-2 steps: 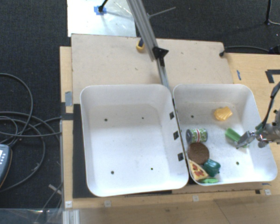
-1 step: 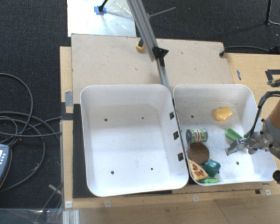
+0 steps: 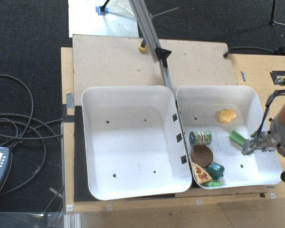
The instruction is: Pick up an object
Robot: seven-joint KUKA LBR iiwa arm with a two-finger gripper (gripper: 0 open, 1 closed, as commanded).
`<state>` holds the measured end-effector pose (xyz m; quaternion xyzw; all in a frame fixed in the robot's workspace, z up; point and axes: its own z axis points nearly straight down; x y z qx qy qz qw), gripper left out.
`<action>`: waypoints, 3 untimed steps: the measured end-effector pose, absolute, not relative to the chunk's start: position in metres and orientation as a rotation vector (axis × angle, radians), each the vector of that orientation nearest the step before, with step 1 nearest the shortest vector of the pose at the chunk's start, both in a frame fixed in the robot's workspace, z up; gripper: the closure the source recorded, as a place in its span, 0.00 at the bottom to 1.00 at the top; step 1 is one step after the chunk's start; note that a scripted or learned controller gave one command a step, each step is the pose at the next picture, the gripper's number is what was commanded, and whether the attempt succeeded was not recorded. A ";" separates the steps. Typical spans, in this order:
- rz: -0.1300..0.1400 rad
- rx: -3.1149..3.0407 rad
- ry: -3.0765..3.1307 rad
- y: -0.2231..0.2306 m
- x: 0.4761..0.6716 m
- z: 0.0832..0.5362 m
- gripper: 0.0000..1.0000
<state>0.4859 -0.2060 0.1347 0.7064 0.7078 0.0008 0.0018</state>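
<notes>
While the arm reaches in from the right edge, its gripper (image 3: pixel 247 147) sits low over the right bin (image 3: pixel 256 98), tips just beside the right end of a green cylinder-like piece (image 3: pixel 237 137). That piece lies just left and slightly up-view of the tips, long axis running upper-left to lower-right. Nothing shows between the fingers; their spread can't be told from here, too small and blurred. Other candidates lie farther left: small can (image 3: pixel 200 137), brown disc (image 3: pixel 202 155), teal item (image 3: pixel 215 169), pizza-slice toy (image 3: pixel 201 173) by the bin's left wall; yellow piece (image 3: pixel 226 115) up-view. Nearest target is likely the green piece; a short leftward shift would centre it.
</notes>
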 end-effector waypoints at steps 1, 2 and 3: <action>0.006 2.209 2.223 -0.199 0.491 0.195 1.00; 0.006 2.209 2.222 -0.196 0.487 0.252 1.00; 0.002 2.213 2.225 -0.197 0.488 0.257 1.00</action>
